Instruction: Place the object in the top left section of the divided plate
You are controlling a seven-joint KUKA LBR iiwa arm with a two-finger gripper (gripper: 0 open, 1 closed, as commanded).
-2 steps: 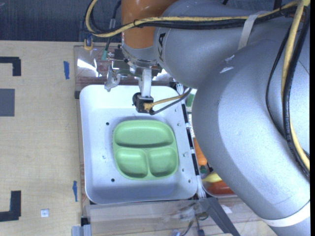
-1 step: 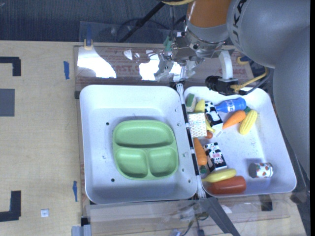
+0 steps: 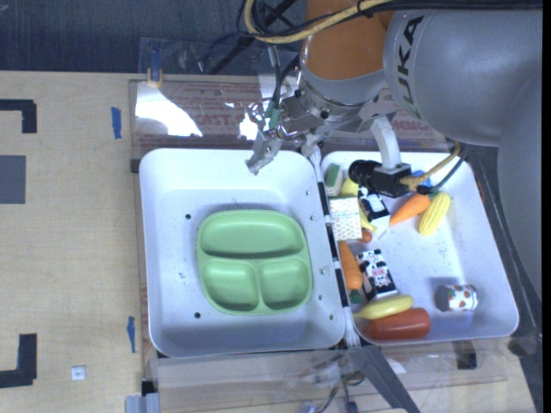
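A green divided plate (image 3: pixel 254 259) lies in the left bin (image 3: pixel 164 231), with one long section along its far side and two smaller ones nearer me. My gripper (image 3: pixel 260 157) hangs over the far rim of the left bin, above and behind the plate, tilted toward the left. No object shows at its tip. The toy foods lie in the right bin (image 3: pixel 491 256): an orange carrot (image 3: pixel 407 209), a yellow corn cob (image 3: pixel 434 212), a pale patterned box (image 3: pixel 345 219), a cow-patterned block (image 3: pixel 375 270), a banana (image 3: pixel 385 306) and a red sausage (image 3: pixel 397 323).
A second orange piece (image 3: pixel 351 269) lies along the divider between the bins. A grey-white piece with red spots (image 3: pixel 456 298) sits at the right bin's near right. The arm's large grey body spans the top right above that bin.
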